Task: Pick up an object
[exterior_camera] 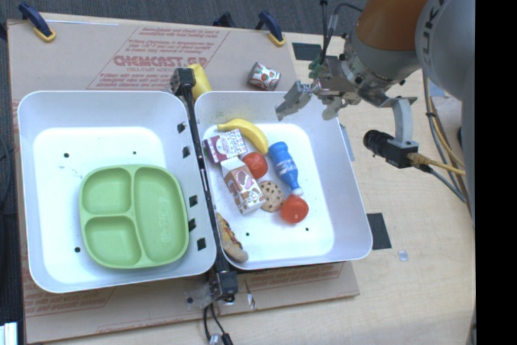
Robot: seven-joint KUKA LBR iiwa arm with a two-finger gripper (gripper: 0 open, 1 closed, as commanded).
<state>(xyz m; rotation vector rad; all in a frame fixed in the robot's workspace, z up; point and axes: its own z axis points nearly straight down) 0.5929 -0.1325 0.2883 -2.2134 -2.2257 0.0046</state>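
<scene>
The gripper (311, 103) hangs above the far rim of the right bin (343, 198), its two fingers spread apart with nothing between them, a stance that suits a descent onto something below rather than a carry. The candidates for picking lie clustered in that bin's left half: a banana (245, 132), a blue bottle (283, 164), two small cartons (234, 166), a tomato (294, 210), a cookie (271, 195) and a hot dog (230, 241) against the divider. The banana and bottle sit nearest the claw, so they look the likeliest targets. The left bin (48, 117) holds a green divided tray (133, 216). A small crumpled can (264, 77) rests on the cardboard (121, 52) outside the bins.
</scene>
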